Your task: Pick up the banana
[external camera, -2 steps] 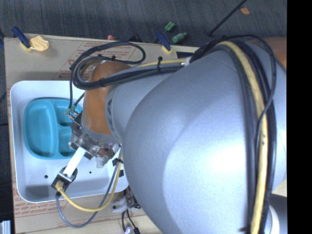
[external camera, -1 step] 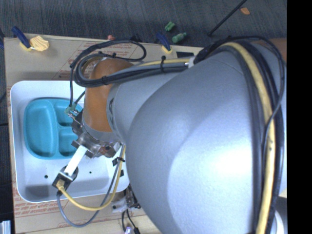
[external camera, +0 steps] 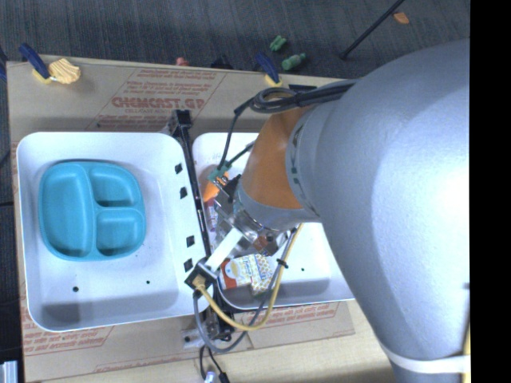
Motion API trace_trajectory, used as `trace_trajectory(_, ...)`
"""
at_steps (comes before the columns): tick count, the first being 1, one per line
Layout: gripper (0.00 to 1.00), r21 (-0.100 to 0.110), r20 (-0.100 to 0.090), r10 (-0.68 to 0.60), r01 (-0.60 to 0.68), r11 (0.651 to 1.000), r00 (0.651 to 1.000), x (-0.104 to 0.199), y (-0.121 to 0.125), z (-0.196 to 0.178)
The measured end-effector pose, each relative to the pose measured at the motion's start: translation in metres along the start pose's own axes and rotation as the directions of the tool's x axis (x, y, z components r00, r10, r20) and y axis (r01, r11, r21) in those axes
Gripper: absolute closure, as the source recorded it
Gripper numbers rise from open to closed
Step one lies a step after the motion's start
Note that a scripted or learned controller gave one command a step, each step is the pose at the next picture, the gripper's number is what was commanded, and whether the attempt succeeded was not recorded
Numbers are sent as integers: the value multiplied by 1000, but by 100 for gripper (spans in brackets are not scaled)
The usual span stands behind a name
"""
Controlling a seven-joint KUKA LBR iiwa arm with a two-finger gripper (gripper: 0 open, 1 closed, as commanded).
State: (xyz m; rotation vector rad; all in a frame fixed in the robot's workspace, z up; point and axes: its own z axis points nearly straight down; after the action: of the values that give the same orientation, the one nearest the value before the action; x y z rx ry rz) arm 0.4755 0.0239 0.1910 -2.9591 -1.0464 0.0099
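My gripper (external camera: 227, 215) reaches down into the left part of the right bin (external camera: 209, 146), below the orange band (external camera: 267, 162) of the wrist. The big grey arm covers most of that bin. Beside the gripper lies a small orange thing (external camera: 213, 187), close to the bin's left wall. A white and orange packet (external camera: 248, 270) with a printed face lies near the bin's front wall, just below the wrist.
The left bin (external camera: 48, 294) bears a blue plate with three compartments (external camera: 93, 209). A black divider (external camera: 188, 183) runs between the two bins. Brown cardboard (external camera: 144, 94) lies under and behind both bins.
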Motion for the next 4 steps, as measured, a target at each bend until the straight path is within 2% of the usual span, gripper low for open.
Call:
trace_trajectory(1,100,0,-1,224,-224,975,975,45,-56,0)
trace_trajectory(2,100,-1,-2,312,-312,950,950,91,-112,-13)
trace_trajectory(3,100,-1,-3,384,-384,923,923,53,-66,-44)
trace_trajectory(4,100,1,0,377,-377,926,926,54,-67,-53)
